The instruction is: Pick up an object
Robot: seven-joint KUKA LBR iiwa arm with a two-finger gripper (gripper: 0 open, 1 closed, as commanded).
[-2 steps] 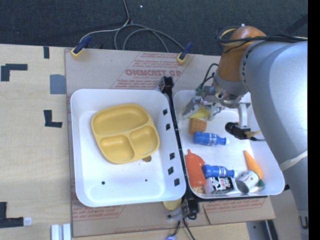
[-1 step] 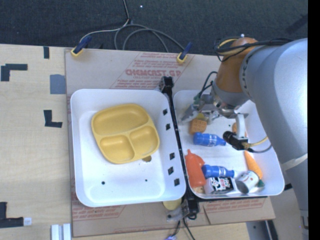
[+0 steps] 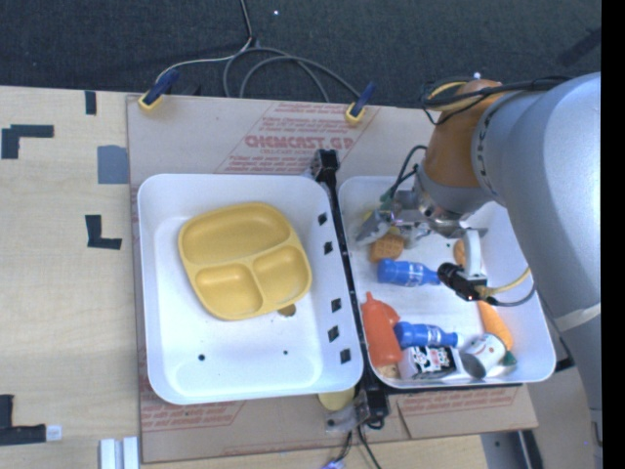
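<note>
the brown lump (image 3: 387,246) lies in the right bin (image 3: 447,306), just under the gripper (image 3: 389,219) as the camera sees it, so close that the two look to be touching, though contact cannot be made out for sure. the gripper is low in the far left part of that bin, close to the wall shared with the left bin (image 3: 166,262). whether it is released or clenched cannot be told from this slant, and nothing can be seen gripped in it. a step further below the gripper, past the lump, a blue bottle (image 3: 405,274) lies on its side, pointing away to the gripper's right. below that again, and a little to the gripper's left, a red bottle (image 3: 380,319) lies along the bin's left wall. beside it, to the right, is a capped bottle (image 3: 422,336), blue with a white cap, and a black and white carton (image 3: 430,362) sits against it on the side away from the gripper. a can (image 3: 476,363) lies just right of the carton, near the bin's bottom corner, and a carrot (image 3: 495,326) lies tilted just above the can, well off to the gripper's lower right. the grey arm (image 3: 547,164) rises from the gripper toward the right. well to the gripper's left, across the shared wall, a yellow plate (image 3: 244,257) with three sections rests in the left bin.
</note>
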